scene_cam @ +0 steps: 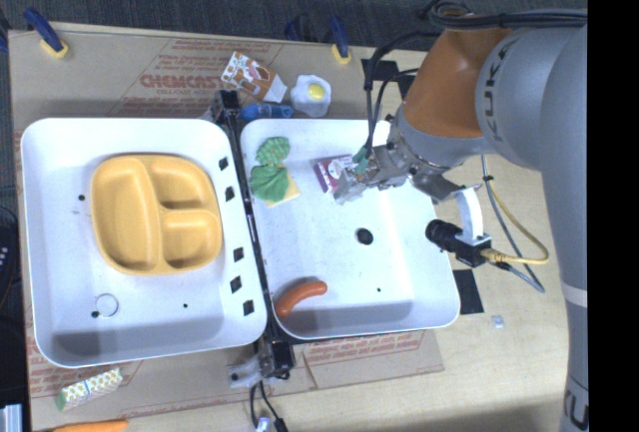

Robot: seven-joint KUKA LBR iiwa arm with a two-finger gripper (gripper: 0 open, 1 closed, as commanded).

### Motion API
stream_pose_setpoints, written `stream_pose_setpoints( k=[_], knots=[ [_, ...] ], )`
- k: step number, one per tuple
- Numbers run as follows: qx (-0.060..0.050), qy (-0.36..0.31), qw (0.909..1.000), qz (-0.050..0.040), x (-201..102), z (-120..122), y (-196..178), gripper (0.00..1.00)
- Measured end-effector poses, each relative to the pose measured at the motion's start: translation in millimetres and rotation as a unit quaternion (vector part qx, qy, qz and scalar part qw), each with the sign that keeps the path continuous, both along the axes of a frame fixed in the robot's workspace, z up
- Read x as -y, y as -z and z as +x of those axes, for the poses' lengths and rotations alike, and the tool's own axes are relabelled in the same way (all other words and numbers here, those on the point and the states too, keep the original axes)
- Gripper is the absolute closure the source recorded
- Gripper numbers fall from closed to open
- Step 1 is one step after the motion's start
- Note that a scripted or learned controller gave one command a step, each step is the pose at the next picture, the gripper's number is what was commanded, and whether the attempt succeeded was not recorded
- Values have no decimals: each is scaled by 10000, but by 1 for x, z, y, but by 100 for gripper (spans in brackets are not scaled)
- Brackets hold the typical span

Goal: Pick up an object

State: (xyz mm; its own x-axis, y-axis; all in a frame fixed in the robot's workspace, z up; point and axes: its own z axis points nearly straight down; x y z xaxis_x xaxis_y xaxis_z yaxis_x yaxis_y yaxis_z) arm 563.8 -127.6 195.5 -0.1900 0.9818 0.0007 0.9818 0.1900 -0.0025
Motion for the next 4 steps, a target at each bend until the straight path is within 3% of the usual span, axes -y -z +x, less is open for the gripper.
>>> stream_pose_setpoints(
  k=[1,2,3,4],
  knots=[
    [-6,4,10000,1,0,0,1,0],
    [-14,-177,9998,3,-6,36,99,0],
    [-16,608,9981,6,-27,-63,105,0],
    [-13,-455,9990,13,-32,-88,104,0]
  ],
)
